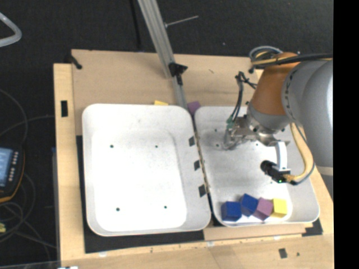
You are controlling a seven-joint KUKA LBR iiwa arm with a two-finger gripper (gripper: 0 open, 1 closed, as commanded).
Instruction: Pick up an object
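Observation:
My gripper (230, 139) hangs low over the upper left part of the right bin (224, 172), under the orange-banded wrist (272, 91). The bin floor beneath it is bare. Along the bin's near edge lie two blue blocks (231, 210) (248, 204), a purple block (262, 208) and a yellow block (279, 207), packed side by side. They sit well below the gripper in the view, apart from it.
The left bin (140, 167) stands beside the right one. Behind the bins, a purple block (193, 106) and a yellow piece (161, 102) rest on the bench. A slanted metal pole (160, 32) rises at the back. Cables (283, 170) trail from the wrist.

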